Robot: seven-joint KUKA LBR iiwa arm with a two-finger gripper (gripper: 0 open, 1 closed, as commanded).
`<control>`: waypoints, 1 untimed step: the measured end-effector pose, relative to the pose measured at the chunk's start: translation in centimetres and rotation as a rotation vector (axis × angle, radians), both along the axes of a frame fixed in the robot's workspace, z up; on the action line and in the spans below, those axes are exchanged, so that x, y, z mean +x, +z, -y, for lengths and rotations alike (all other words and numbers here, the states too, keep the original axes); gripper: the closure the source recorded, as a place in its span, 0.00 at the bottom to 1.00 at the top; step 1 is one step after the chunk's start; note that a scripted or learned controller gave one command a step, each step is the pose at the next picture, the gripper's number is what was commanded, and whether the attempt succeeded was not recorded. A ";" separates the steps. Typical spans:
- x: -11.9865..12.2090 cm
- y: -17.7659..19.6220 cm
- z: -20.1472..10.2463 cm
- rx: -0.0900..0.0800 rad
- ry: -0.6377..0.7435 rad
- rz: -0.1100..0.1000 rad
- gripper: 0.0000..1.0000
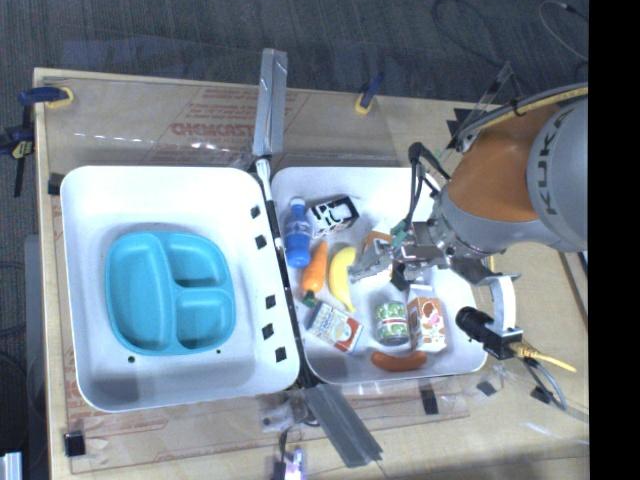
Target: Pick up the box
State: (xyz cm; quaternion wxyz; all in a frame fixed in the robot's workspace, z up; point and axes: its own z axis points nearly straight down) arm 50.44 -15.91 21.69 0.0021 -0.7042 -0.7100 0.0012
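1. Grey metal pincer [400, 266] hangs low over the middle of the right bin [440, 183], at the end of the arm [510, 183] that reaches in from your right. You cannot tell from this view whether it is wide or narrow, and nothing is visibly held in it.

2. Just below the pincer stand a green can [392, 322] and the box [427, 324], a small carton with a red-and-white face, the two of them touching or very nearly so. The box sits close to the bin's near wall, with a sausage [398, 360] lying just in front of it.

3. Judge the task as barely begun: the box rests on the bin floor, not lifted, and the pincer is above and slightly left of it rather than around it. Reaching, closing and lifting are all left to do.

4. Left of the pincer lie a banana [341, 276], a carrot [314, 267], a blue bottle [297, 233] and a second small carton [333, 327]; a black-and-white packet [333, 212] sits toward the far wall.

5. Room is tight for you. The can crowds the box's left side, the sausage its front, and the bin's right wall is near. The clearest approach looks to be straight down from above.

6. Left bin [80, 268] holds a blue tray [170, 290], well apart on the table [130, 98], and is no obstacle.
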 end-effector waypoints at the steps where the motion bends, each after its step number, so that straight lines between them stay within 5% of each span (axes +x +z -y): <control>1: -2.7 11.9 2.4 -0.003 -0.056 0.005 0.00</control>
